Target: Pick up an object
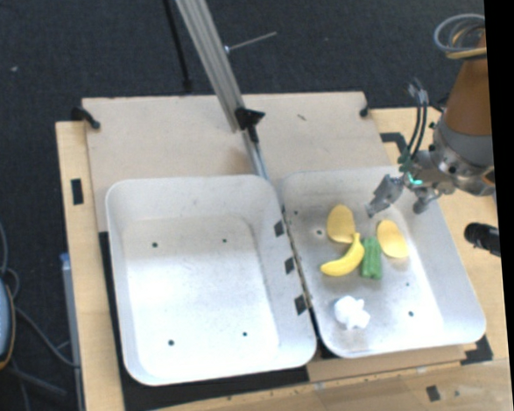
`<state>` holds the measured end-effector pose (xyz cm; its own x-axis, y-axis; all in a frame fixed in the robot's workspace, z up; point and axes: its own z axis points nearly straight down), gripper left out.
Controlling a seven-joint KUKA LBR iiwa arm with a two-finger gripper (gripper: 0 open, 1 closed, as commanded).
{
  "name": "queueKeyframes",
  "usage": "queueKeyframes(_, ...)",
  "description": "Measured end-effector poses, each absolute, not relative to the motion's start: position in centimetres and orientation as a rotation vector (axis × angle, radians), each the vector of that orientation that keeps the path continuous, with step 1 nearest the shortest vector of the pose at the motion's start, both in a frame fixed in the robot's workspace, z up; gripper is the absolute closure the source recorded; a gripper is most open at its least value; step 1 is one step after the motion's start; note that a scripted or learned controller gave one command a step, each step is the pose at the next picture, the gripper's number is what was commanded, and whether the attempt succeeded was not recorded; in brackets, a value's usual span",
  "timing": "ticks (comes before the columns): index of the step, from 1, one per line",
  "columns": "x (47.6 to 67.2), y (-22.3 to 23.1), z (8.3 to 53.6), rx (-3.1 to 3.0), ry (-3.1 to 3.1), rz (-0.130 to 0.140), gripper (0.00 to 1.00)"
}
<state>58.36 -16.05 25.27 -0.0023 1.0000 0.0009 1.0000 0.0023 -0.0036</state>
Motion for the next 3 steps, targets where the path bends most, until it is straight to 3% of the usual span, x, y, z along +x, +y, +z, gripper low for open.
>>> queueKeyframes(1,58.4,-16.0,25.5,-2.219,-2.225,-0.002,0.0)
queueKeyframes(3,58.3,-14.9,13.5,-2.222,-2.217,0.007,0.0)
